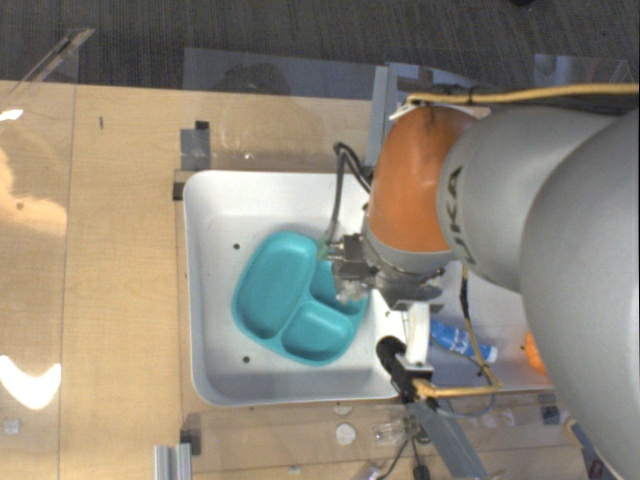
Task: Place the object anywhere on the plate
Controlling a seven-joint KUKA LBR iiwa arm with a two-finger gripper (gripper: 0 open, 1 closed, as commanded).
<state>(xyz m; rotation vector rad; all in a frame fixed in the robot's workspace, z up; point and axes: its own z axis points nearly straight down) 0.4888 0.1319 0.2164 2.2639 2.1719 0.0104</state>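
Object [462, 341] in right bin, gripper [345, 286] over teal plate [285, 293] — well apart

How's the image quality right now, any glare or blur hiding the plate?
Camera view: bright glare patches lie on the clear sheet over the bench, far left, away from the teal plate. The plate is evenly lit and fairly sharp. The arm looms large and soft, covering the plate's right edge and most of the right bin.
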